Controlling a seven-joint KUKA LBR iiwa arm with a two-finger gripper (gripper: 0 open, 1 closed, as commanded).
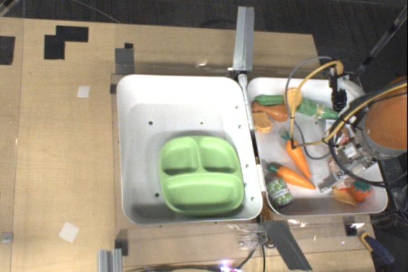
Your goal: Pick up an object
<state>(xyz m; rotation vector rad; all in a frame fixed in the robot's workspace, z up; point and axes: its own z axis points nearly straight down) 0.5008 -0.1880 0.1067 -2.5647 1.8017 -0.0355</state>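
The hand (333,180) is hovering low in the right bin (319,204), probably lining up a grasp; its grip state cannot be told. Two carrots (297,167) are lying just left of it, an orange-red toy (354,193) just right.

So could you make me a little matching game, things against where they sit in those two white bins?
Things:
1. green divided tray
2. two carrots
3. small dark green can
4. green vegetable

Places:
A. right bin, near corner by the divider
B. left bin
C. right bin, far end
D. right bin, middle

Pairs: 1-B, 2-D, 3-A, 4-C
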